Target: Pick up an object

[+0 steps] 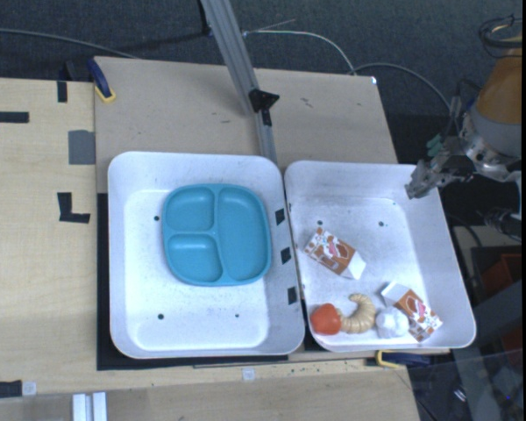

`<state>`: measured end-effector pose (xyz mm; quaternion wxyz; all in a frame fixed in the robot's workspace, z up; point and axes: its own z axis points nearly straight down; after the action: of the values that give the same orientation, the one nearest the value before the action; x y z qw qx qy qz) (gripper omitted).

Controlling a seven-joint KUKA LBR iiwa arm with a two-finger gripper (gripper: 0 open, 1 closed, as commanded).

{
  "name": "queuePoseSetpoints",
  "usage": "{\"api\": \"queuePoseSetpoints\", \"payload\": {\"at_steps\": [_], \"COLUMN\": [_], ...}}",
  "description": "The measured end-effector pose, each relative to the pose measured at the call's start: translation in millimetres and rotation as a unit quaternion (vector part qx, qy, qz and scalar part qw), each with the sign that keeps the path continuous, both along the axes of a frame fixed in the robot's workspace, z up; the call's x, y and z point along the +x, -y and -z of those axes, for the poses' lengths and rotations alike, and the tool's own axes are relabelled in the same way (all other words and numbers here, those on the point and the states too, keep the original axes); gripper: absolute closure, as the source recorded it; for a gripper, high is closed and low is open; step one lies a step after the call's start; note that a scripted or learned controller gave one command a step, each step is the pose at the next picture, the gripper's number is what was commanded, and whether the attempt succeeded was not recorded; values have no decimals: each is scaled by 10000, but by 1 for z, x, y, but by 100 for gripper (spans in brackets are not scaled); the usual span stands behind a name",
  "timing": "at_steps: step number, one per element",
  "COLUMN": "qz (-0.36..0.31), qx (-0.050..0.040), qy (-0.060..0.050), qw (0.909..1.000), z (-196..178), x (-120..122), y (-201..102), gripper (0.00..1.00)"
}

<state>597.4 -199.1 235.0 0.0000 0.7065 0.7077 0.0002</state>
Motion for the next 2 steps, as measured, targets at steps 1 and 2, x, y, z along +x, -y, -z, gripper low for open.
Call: {"api": "queuePoseSetpoints", "payload": {"at_steps": [1, 2], "qz": [-23, -27], "qx": [6, 11], "qy": [-10, -4], "qw": [10000, 10000], "z": [11, 2], "x": [7, 6], "y": [-57, -114], "gripper": [100, 100]}}
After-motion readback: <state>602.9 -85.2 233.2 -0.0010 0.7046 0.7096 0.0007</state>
